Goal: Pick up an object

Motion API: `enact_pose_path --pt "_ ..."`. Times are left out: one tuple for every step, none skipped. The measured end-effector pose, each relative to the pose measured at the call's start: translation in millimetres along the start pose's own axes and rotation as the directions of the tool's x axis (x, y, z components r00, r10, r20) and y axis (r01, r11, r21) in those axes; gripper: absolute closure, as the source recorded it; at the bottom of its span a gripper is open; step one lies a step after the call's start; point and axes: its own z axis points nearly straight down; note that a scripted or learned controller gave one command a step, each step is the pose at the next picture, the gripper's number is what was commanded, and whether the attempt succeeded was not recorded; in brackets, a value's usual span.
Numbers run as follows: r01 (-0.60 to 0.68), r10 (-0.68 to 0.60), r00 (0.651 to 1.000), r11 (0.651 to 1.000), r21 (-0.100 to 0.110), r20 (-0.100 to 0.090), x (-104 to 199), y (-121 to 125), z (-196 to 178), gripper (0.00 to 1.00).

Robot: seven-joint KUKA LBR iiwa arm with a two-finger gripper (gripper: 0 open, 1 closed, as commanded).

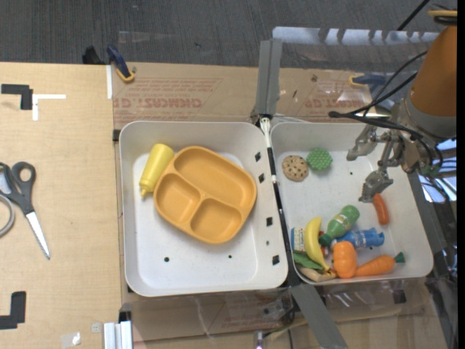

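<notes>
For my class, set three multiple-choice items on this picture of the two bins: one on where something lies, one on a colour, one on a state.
1. Where does the cookie lie?
A. in the right bin
B. on the orange tray
C. beside the scissors

2. What colour is the bottle next to the tray?
A. green
B. yellow
C. blue

3. How does the gripper stand?
A. clamped on the banana
B. resting in the left bin
C. above the right bin, holding nothing

Key: 1 A, near that bin's top-left corner. 2 B, plainly yellow. 3 C, nothing sits between its fingers.
</notes>
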Motion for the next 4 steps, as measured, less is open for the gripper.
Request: enact_pose_path --pt "-0.100 0.100 0.995 0.995 -0.001 0.007 61.0 23.2 137.0 0.00" --pt "-0.245 0.245 0.969 0.970 -0.001 0.012 -18.9 -8.5 135.2 0.00" --pt "-0.262 0.262 0.965 0.965 -0.002 0.011 -38.0 43.8 135.1 0.00" --pt "-0.198 0.198 0.980 0.980 0.002 0.011 -42.2 -15.0 135.2 0.00"
